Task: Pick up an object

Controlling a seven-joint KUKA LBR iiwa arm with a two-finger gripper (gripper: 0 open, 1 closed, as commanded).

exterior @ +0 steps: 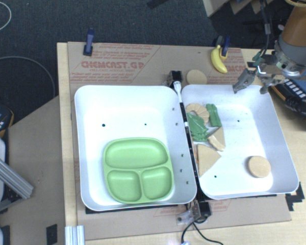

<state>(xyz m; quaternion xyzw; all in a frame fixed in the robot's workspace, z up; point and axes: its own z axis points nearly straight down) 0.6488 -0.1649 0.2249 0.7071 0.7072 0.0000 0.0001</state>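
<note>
two white bins (92, 111) on cardboard; fingers (253, 82) spread open, holding nothing, above the right bin's (275, 137) far edge.

Tan round disc (258, 166) lies flat, apparently wooden, in right bin (275, 137).

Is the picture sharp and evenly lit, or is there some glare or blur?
Camera view: light is even and soft, with weak shadows; the left bin is bright white, nearly washed out near its rim; the green tray is clear; the claw and the arm above it look slightly blurred.
</note>
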